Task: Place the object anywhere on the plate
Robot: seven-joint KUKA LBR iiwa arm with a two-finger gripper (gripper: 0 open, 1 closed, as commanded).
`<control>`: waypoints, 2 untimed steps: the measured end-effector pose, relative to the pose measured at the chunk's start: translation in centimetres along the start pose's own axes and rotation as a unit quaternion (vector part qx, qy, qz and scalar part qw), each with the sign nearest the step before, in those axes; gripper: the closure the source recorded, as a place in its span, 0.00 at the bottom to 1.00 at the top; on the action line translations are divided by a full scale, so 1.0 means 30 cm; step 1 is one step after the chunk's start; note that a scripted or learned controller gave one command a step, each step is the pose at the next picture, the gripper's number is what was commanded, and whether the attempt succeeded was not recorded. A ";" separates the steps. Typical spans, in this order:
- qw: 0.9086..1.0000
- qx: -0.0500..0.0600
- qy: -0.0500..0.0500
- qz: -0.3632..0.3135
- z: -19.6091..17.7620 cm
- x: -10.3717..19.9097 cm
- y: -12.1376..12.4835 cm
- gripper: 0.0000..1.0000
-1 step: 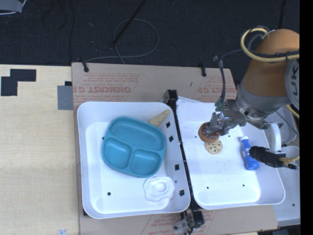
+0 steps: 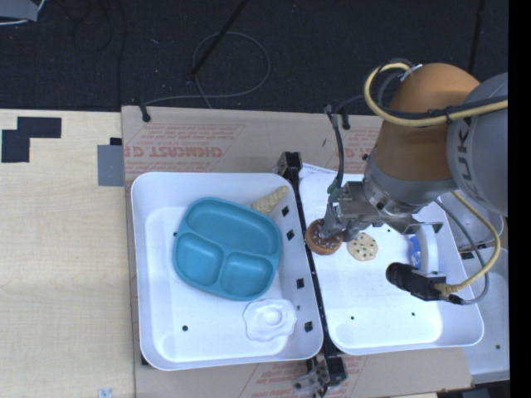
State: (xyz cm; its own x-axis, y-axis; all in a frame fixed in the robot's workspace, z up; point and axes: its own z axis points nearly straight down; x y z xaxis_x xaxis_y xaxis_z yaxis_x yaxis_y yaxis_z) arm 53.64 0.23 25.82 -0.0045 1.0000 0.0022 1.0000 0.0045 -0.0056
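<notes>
A blue divided plate [image 2: 226, 248] lies in the left bin [image 2: 158, 338]. In the right bin [image 2: 390, 330], a brown doughnut [image 2: 320, 240] rests close to the wall between the bins. My gripper [image 2: 333, 225] is down over the doughnut's right part and hides some of it. I cannot make out whether it grips the doughnut. Just right of the doughnut is a chocolate-chip cookie [image 2: 362, 246].
A waffle cone [image 2: 270, 200] lies at the plate's upper right edge and a fried egg [image 2: 269, 318] sits below the plate, both in the left bin. A blue-and-white item [image 2: 415, 248] lies in the right bin under my arm. The divider [image 2: 300, 247] separates the bins.
</notes>
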 end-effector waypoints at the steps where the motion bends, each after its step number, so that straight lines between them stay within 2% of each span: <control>1: 1.000 0.000 -0.001 0.001 0.059 0.150 -0.034 1.00; 2: 1.000 0.001 -0.001 0.001 0.103 0.294 -0.050 1.00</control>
State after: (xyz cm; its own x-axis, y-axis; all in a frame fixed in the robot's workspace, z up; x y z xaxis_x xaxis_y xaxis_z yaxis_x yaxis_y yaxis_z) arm 52.09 9.06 22.77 -0.0035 1.0000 0.0008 1.0000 0.0035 -0.0072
